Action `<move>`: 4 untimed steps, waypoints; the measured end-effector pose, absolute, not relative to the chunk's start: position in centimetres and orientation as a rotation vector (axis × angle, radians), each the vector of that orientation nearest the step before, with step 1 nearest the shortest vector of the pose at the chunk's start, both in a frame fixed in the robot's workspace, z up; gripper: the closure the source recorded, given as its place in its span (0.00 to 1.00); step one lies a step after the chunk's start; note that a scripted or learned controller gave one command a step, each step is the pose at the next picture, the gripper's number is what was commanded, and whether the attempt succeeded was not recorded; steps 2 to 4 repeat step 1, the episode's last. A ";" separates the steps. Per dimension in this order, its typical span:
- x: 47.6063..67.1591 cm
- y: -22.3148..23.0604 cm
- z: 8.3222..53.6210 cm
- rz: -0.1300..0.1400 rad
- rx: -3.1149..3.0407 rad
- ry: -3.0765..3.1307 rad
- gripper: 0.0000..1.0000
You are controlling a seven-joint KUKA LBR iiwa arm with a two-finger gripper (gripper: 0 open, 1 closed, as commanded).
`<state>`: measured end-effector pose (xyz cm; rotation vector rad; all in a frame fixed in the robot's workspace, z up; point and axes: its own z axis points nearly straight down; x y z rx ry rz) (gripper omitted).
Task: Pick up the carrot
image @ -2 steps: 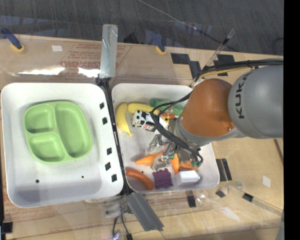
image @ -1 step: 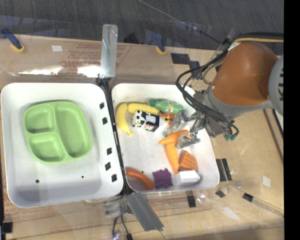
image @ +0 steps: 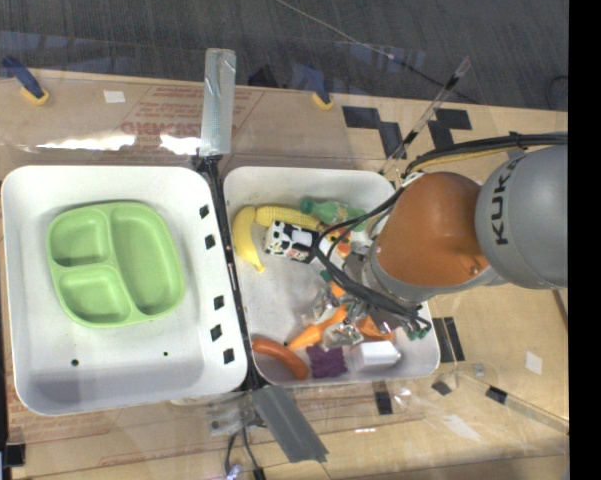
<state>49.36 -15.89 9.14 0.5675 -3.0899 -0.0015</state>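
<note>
Hand point(image: 348, 313) low over carrot point(image: 315, 331).

A light brown tabletop point(image: 500, 408) marked with black tape squares sits under bright overhead light. Dark grey carpeted floor point(image: 130, 3) lies beyond its far edge.

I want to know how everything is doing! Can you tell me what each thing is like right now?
green plate: flat in the left bin, its three sections bare.
banana: lying in the right bin.
cow toy: lying beside the banana.
carrot: lying in the right bin under the arm's wrist, not lifted.
purple block: resting by the front wall.
gripper: down among the toys.
</note>
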 end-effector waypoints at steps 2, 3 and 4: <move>52.8 -14.2 26.9 0.011 0.434 -3.125 1.00; 52.8 -14.2 26.9 0.011 0.434 -3.125 1.00; 52.8 -14.2 26.9 0.011 0.434 -3.125 1.00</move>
